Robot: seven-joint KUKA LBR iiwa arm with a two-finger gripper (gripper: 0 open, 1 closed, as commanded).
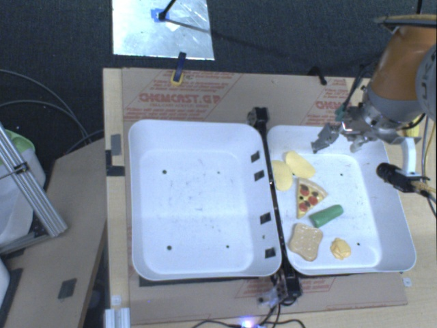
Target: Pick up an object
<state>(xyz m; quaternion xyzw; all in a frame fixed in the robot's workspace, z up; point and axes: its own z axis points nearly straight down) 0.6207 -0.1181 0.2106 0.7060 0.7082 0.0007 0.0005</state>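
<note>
- Currently the arm is reaching in from the right, grey body with the orange band showing above the wrist.
- The gripper is hanging over the far edge of the right bin, above the bin's back rim.
- Two dark fingers are showing, one at and the other toward the right; they are sitting apart with a visible gap, so the hand is reading as wide.
- Nothing is sitting between the fingers; the hand is carrying nothing.
- Candidate objects are all lying in the right bin, left half of it:
- a yellow piece is lying nearest the gripper, just below and left of it, apart from the fingers
- a second yellow piece is lying just beside it, against the divider side
- a pizza slice is lying below those two
- a green cylinder is lying tilted, touching or nearly touching the pizza's lower corner; can't tell which
- a toast slice is lying near the front rim
- a small yellow lump is lying just right of the toast
- The left bin is sitting alongside, touching the right bin at the shared middle edge.
- Both bins are resting on a cardboard sheet on the bench.
</note>
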